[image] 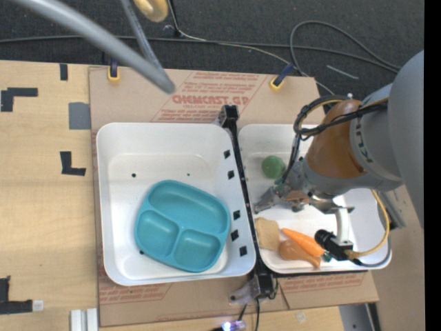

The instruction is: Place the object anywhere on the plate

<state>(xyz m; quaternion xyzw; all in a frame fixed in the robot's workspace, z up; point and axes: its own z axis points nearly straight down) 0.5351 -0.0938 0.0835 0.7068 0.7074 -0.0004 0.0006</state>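
The gripper (270, 200) is seen low in the right bin (368, 257); its state cannot be told. A carrot (303, 242) lies just beside it; the plate (181, 225) sits well apart.

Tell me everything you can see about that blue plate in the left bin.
The plate is turquoise, looks like smooth plastic, and has a rounded-rectangle outline with raised rims dividing it into three compartments: one long one across the top and two smaller ones below. It lies flat, turned at a slight angle, on the floor of the left bin, toward its lower right part. Nothing lies on it, and the arm is not touching it.
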